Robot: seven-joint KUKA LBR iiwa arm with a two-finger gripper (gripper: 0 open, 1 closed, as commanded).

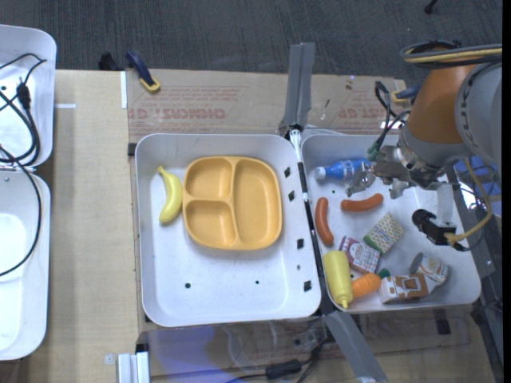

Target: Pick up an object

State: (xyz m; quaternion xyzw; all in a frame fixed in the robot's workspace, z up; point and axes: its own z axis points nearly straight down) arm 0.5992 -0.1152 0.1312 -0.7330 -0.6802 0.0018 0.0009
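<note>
Claw: we saw the gripper (366, 179) low over the back of the right bin (471, 282), its two thin metal fingers spread apart and nothing between them.
Arm: grey, with a glossy orange band (435, 106) above the wrist; it entered from the right.
Under the claw: one small plastic bottle (339, 169) with a blue label lay on its side just beside the fingertips, and one smooth sausage (362, 204) lay just in front of them.
Sausages: we counted two; the second sausage (323, 220) lay lengthwise along the bin's left wall.
Other right-bin items: one yellow squeeze bottle (338, 276), one orange carrot (365, 285) touching it, one speckled square packet (384, 232), one red-and-white pouch (360, 254), one small carton (405, 288) and one more carton (431, 270); we could not read their printing.
Left bin: the left bin (223, 298), smooth white plastic, held one matte yellow plate (233, 202) with three compartments and one banana (170, 195) just beside its left edge.
Writing: the brown cardboard (207, 106) behind the bins carried red lettering, upside down and too blurred for us to read with confidence.
</note>
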